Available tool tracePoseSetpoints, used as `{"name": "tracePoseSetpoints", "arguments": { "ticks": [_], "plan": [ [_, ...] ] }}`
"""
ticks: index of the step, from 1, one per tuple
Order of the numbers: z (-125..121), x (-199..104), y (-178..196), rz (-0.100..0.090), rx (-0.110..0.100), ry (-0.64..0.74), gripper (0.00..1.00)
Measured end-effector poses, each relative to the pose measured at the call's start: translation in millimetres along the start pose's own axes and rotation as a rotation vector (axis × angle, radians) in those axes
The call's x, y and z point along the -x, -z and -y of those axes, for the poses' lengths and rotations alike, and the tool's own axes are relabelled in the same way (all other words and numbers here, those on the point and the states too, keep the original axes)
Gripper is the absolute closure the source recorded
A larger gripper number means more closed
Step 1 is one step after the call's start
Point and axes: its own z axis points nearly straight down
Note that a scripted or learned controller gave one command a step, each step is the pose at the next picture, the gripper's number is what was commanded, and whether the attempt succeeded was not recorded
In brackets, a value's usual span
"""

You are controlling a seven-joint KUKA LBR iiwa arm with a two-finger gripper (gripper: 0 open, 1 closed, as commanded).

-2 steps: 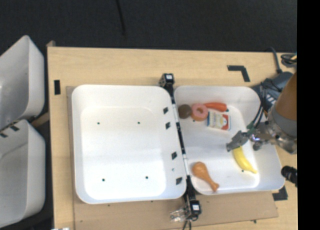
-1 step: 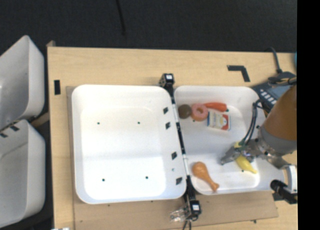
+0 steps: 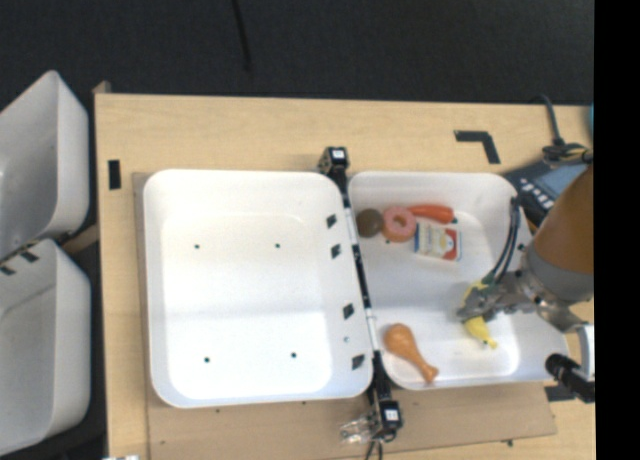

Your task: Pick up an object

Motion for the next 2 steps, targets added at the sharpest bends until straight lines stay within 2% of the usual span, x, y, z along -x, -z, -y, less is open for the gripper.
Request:
{"name": "tracePoseSetpoints", "arguments": {
  "ticks": [1,2],
  "plan": [
    [-3.4,-108.7,57.3,-0.005,0.003,0.017,1.0],
    [-31.0,-170.1,91.2,-0.003,0.001,0.014,1.0]
  ]
}}
